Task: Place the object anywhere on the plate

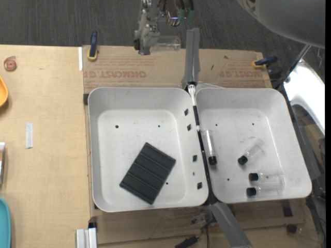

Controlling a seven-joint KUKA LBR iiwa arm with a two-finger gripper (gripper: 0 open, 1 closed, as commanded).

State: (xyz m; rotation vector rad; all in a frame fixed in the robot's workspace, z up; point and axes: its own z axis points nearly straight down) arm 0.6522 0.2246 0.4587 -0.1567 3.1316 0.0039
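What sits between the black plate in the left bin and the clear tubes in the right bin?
In the camera view, between the black plate and the clear tubes run the bins' adjoining walls, black clips along them.

We've got the arm (289,6) coming in from the upper right, just a big grey rounded chunk of it filling that corner. The gripper (147,45) sits up at the top of the view, left of the arm body, with cables bunched above it. A clear tube (166,43) sits sideways between its fingers, sticking out to the right.
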